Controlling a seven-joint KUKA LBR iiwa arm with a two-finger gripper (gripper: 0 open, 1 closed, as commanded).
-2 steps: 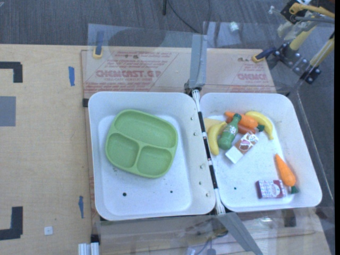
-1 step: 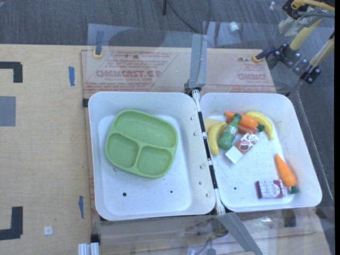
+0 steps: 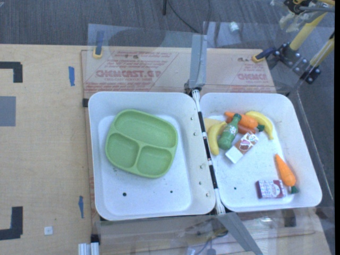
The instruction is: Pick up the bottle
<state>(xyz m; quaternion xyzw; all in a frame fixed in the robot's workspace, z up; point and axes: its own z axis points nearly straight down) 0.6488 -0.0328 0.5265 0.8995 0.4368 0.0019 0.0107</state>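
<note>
The green bottle (image 3: 229,132) lies tilted in the right bin (image 3: 309,158), near its back-left corner, with its dark cap pointing toward the back. It rests among other items: a yellow banana (image 3: 213,137) touches its left side, an orange carrot (image 3: 243,122) lies just behind its cap, and a small white and red carton (image 3: 243,145) sits against its right side.
A second banana (image 3: 262,122) curves behind the carton. Another carrot (image 3: 285,170) and a red box (image 3: 271,188) lie at the right bin's front right. The left bin (image 3: 97,158) holds a green divided tray (image 3: 141,142). Yellow clamps (image 3: 305,20) stand beyond the back right.
</note>
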